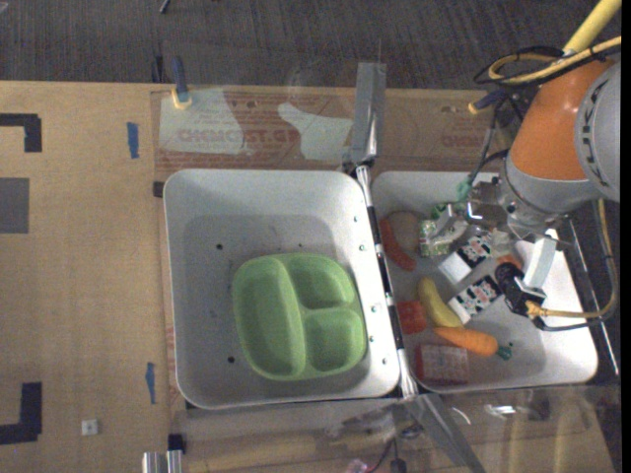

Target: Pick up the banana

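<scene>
Wooden bench [79, 264] with bits of blue tape, dark carpet behind it, and two white bins on top. In the left bin [197, 205] we've got a green divided plate [296, 313]. The right bin [577, 363] is the messy one: the banana [439, 304] lies around the middle, with a carrot [468, 341] just beside it at 5 o'clock and a red piece [412, 315] at 9. The gripper [463, 225] hangs at 1 o'clock from the banana, over some small cartons. We honestly can't tell how its fingers are set.
</scene>
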### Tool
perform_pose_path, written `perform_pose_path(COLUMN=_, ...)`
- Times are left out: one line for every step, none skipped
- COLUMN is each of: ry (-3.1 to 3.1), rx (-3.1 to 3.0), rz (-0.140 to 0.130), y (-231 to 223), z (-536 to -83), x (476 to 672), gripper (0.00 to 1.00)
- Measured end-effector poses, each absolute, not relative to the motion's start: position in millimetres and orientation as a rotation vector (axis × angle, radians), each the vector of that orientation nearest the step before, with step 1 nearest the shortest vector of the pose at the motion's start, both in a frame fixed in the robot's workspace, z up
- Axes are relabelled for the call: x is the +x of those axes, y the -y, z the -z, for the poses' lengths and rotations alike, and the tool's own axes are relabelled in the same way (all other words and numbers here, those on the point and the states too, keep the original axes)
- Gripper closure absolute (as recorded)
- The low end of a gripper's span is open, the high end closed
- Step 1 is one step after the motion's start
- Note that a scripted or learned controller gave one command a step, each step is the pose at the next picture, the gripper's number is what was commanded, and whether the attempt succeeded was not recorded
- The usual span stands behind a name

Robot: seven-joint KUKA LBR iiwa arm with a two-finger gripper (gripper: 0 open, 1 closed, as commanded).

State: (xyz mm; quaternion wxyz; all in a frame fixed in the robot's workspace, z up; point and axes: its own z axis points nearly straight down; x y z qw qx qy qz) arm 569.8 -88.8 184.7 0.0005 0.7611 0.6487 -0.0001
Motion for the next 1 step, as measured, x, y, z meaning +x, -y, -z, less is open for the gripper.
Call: perform_pose_path(ry=-2.174, rx=2.270, rz=0.002, y=104.7, z=-226.5, x=528.8, gripper=0.00)
